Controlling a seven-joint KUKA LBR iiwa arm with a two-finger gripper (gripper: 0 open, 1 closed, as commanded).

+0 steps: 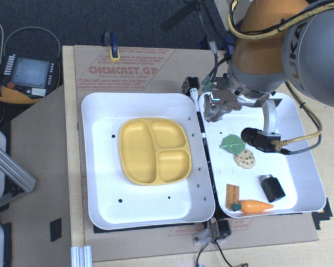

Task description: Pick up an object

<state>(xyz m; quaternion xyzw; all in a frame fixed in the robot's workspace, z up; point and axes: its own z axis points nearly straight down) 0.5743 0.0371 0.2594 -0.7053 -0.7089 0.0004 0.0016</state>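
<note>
Above the right bin (pixel 309 166) hangs the hand (pixel 214 109).

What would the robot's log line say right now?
pincer: above right bin's far-left corner | carrot: lying in bin | yellow plate: left bin

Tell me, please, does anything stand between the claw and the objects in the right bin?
Nothing visible does. The claw hangs over the bin's far end, and the green leaf, cookie and carrot lie open nearer the camera.

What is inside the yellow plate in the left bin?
The yellow plate holds nothing in its three compartments. The bin floor under it is covered.
</note>
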